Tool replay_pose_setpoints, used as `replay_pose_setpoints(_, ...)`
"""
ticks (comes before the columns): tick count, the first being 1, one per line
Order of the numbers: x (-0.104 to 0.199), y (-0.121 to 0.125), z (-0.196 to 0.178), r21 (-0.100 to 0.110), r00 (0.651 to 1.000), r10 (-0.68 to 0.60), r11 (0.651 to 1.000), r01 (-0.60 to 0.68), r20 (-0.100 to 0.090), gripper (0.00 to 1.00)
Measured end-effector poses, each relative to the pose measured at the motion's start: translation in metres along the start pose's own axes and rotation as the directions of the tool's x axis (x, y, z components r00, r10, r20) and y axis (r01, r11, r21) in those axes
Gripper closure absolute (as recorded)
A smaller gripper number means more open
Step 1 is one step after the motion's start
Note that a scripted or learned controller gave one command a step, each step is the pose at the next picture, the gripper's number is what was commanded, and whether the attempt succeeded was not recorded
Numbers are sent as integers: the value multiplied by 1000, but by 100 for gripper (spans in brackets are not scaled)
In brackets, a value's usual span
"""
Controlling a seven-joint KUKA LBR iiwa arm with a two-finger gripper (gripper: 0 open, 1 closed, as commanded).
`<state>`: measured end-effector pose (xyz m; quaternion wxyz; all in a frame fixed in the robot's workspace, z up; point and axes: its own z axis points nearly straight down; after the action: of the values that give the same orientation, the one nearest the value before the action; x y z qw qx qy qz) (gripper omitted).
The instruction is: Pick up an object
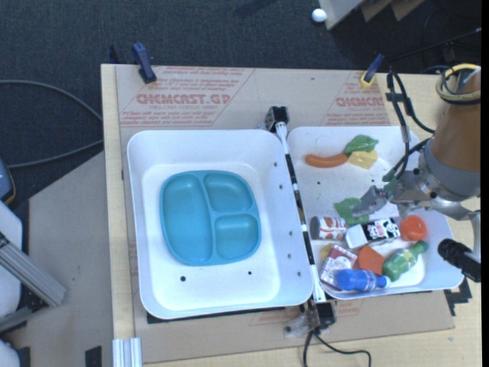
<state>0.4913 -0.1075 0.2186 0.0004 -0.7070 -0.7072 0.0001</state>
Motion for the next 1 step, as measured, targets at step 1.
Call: replay_pose_setpoints(1, -17, 47, 103, 1, 1000, 1, 1000, -1, 0, 0)
